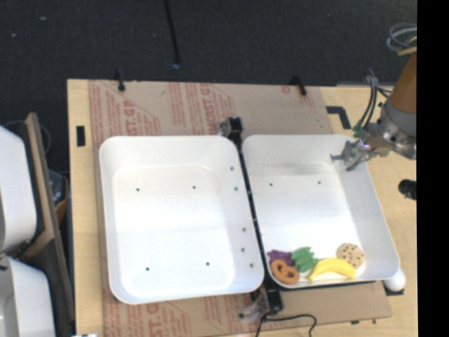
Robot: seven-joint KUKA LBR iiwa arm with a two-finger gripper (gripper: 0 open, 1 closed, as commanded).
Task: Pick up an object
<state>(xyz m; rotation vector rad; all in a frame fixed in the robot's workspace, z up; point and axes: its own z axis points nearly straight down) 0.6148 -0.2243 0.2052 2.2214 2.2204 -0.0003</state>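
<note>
The right bin (365,209) holds several small toy foods along its near edge: a yellow banana (332,269), a round cookie (350,255), a green leafy piece (304,258), a brown pretzel (284,273) and a purple piece (279,257). My gripper (349,155) hangs over the bin's far right corner, well away from those toys. Nothing is seen between its fingers. The arm's orange band (405,83) shows at the right edge.
The left bin (112,181) lies beside the right one, on a cardboard sheet (175,111) over the bench. Black clips (231,126) sit where the bins meet. White boxes (14,195) stand at the far left.
</note>
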